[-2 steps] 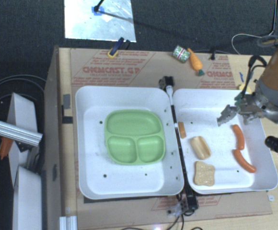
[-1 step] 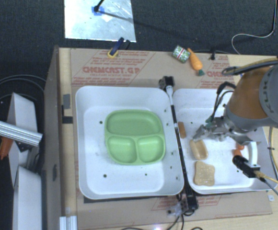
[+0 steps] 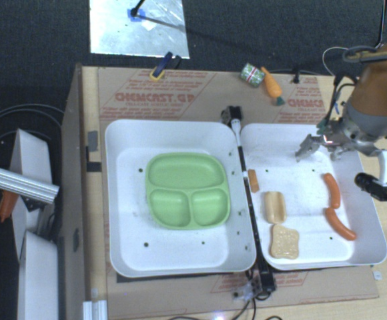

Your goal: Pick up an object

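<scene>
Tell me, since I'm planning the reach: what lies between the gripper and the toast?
In the camera view, the bun lies between the gripper and the toast, just above the toast; otherwise it's bare bin floor.

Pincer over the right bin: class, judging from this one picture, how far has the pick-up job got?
Done: the arm has reached over the right bin, with the pincer above its upper part. In hand: nothing is seen between its fingers. Left: the whole grasp and lift. The two sausages, the bread slice, the pale roll and the small orange piece all lie on the bin floor.
</scene>
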